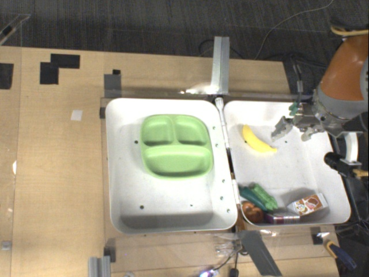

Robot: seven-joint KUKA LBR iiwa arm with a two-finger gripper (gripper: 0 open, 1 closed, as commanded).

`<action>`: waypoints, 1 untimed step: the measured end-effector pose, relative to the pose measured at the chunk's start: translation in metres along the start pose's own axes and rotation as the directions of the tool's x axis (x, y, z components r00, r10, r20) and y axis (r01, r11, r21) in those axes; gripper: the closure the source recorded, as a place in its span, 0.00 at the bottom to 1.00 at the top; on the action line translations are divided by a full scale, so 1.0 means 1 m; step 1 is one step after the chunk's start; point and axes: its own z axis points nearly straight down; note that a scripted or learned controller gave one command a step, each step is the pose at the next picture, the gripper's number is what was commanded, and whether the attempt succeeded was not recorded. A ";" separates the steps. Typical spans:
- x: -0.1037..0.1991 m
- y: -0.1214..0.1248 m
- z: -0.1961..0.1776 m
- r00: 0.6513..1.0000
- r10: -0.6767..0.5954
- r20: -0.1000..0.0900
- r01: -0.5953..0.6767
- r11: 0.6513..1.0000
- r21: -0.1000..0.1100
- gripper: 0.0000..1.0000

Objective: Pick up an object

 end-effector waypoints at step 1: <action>-0.010 -0.017 0.013 0.997 -0.075 0.001 0.075 0.997 -0.002 0.00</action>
